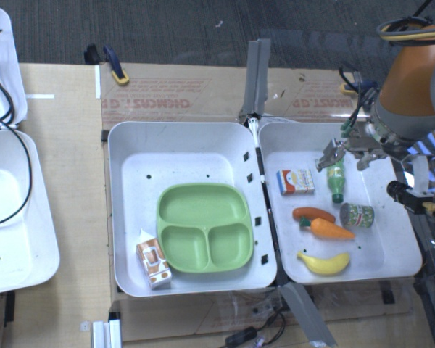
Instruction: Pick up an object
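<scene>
The right bin [388, 243] holds a green bottle [336, 184], a small white and red box [296, 182], an orange carrot [330, 229] with a darker red-orange piece [313, 213] beside it, a green can [357, 214] on its side and a yellow banana [323, 262]. My gripper [346, 158] hangs over the far part of this bin, just above the top of the green bottle. Its fingers are spread open, one to each side of the bottle's cap, and nothing is gripped between them.
The left bin [130, 187] holds a green divided plate [203, 227] and a small orange and white carton [153, 261] at its near left corner. A grey divider post [257, 78] stands between the bins at the back. A white basin [14, 216] lies at far left.
</scene>
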Controlling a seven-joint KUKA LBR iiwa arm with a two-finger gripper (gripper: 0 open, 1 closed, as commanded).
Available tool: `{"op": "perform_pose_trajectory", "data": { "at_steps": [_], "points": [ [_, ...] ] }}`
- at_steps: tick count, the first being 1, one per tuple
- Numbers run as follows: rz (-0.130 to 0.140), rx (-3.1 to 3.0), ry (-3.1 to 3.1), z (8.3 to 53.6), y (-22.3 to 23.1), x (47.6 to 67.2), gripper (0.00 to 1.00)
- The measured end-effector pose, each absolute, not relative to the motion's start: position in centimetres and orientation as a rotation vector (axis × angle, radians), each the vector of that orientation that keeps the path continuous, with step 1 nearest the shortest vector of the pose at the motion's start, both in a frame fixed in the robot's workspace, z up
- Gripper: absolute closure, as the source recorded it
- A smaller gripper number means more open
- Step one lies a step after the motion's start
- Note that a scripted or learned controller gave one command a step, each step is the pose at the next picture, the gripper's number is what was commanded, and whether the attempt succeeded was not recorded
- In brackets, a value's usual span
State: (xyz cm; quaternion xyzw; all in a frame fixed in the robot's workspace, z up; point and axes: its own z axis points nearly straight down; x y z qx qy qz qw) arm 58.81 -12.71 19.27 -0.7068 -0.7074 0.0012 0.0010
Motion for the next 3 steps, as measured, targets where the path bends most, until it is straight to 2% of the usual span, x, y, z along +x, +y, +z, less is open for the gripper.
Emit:
{"op": "perform_pose_trajectory", "data": {
  "at_steps": [1,2,3],
  "points": [
    [-0.005,-2.185,-2.247,10.1,-21.2,62.8,0.0],
    [0.001,-2.172,-2.27,9.2,-19.4,61.7,0.0],
    [0.001,-2.174,-2.269,10.1,-19.5,61.7,1.0]
  ]
}}
